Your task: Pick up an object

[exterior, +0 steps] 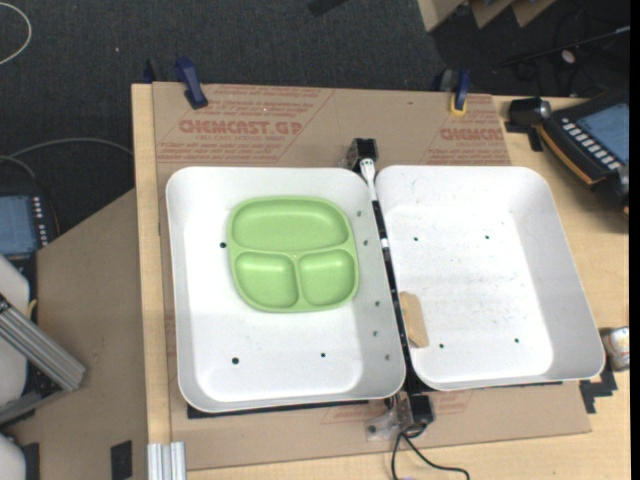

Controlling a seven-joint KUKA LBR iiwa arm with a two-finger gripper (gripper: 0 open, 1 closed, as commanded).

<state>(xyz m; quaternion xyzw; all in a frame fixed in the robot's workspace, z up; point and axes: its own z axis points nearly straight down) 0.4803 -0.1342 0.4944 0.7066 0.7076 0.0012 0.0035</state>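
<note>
A light green divided plate (pixel 293 252) with three compartments lies flat in the left white bin (pixel 210 368), toward its upper middle. The right white bin (pixel 480 278) shows a bare, lightly scuffed floor.
Both bins rest on a brown cardboard sheet (pixel 250 118) clamped at the back by a blue clip (pixel 189 80) and another clip (pixel 460 90). A strip of tan tape (pixel 413 320) sits on the seam between the bins. A handheld pendant (pixel 590 143) lies at the far right.
</note>
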